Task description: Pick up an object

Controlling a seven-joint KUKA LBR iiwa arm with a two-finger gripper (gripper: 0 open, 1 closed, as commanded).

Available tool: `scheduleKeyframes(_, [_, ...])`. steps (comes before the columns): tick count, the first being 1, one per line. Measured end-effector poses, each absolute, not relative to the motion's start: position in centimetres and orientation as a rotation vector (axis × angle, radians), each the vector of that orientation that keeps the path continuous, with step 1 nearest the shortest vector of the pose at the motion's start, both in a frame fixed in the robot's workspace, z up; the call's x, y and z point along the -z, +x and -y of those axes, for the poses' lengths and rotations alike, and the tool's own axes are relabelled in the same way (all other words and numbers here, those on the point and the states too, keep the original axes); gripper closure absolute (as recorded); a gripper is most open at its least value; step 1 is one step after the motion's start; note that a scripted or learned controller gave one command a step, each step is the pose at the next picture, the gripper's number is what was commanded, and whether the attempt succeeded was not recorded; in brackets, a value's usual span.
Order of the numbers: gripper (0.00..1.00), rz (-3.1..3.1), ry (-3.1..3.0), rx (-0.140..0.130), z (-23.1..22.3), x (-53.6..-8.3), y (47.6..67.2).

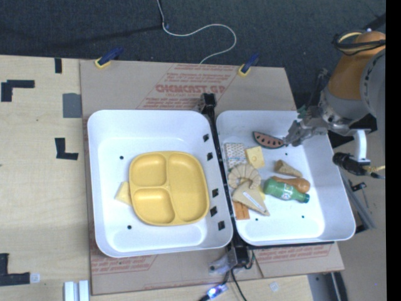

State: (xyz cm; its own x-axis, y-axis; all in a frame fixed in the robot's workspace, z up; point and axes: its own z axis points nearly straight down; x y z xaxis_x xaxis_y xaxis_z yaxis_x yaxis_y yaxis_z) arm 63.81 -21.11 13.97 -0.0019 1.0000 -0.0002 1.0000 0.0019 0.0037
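Observation:
The right bin [326, 221] holds several small toy foods: a dark watermelon slice [269, 140], a yellow cheese wedge [254, 156], a green bottle with an orange cap [287, 189], a tan cone piece [287, 168], and a pile of beige pieces [245, 184] by the left wall. My gripper [296, 134] hangs over the bin's upper right part, just right of the watermelon slice. Nothing shows between its fingers.
The left bin [106, 168] carries a yellow divided plate [169, 187] with a pale yellow wedge [122, 194] tucked at its left edge. Both bins rest on a cardboard sheet [182, 86]. A white cable [200, 33] loops behind the bins.

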Motion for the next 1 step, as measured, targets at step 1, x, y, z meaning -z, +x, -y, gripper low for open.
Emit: scheduleKeyframes(1, [1.0, -2.22, 2.217, -0.004, 21.97, -19.73, 63.68])
